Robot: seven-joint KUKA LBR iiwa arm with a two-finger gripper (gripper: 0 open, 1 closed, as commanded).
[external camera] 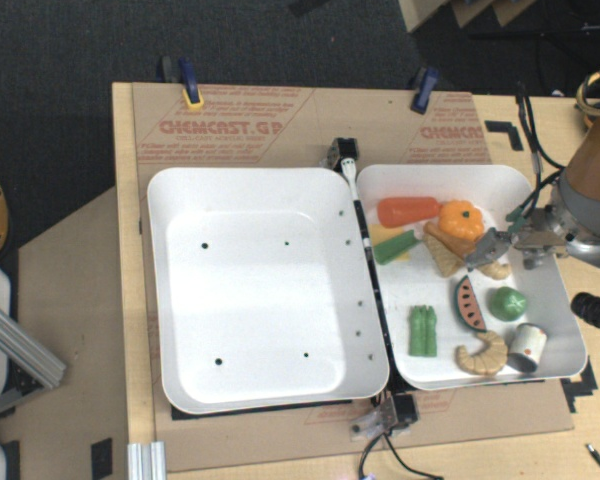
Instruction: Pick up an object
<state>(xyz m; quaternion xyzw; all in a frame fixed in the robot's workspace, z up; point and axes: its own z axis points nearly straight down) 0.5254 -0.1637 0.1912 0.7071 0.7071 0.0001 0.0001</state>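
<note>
Hovering my gripper [485, 251] over the right bin [555, 308], grip state unclear; next I am lowering onto 1 toy.

Brown board-topped bench [280, 118] — two shallow white bins side by side, left bin [260, 288] and right bin [555, 353].

A lab: 2 white bins [170, 268] on clamped cardboard [280, 118].

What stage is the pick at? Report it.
Done: the gripper has reached into the right bin, low beside the orange pumpkin and the watermelon slice. In hand: nothing visibly held. Left: gripping and lifting one object; all, like the asparagus bundle, lie in the bin.
</note>
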